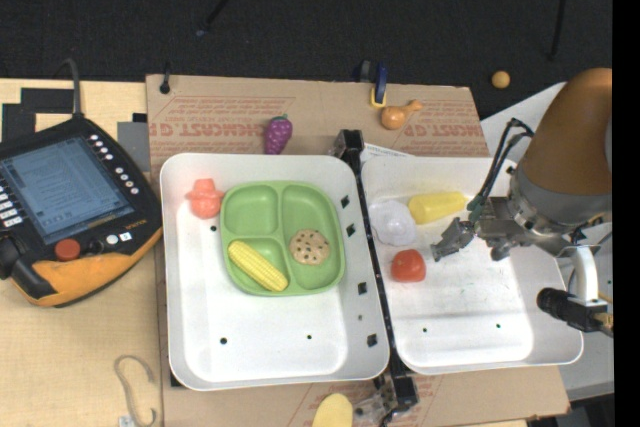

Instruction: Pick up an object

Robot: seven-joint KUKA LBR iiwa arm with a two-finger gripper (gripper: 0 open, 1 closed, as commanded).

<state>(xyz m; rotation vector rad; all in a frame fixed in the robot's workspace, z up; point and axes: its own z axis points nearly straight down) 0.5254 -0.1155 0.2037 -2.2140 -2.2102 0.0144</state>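
In the right bin (470,330) lie a red tomato-like toy (407,265), a clear whitish ball (392,222) and a yellow pepper-like piece (436,206). My gripper (452,242) hangs over the right bin's middle, just right of the red toy and below the yellow piece. Nothing shows between its dark fingers. The left bin (260,345) bears a green divided plate (280,237) with a corn cob (257,265) and a cookie (310,246), and a pink toy (203,199) beside it.
Behind the bins on cardboard lie purple grapes (277,133) and an orange pear-shaped toy (396,114). A yellow lemon-like toy (333,409) rests at the front edge. A teach pendant (70,205) lies to the left. A black divider (365,255) runs between the bins.
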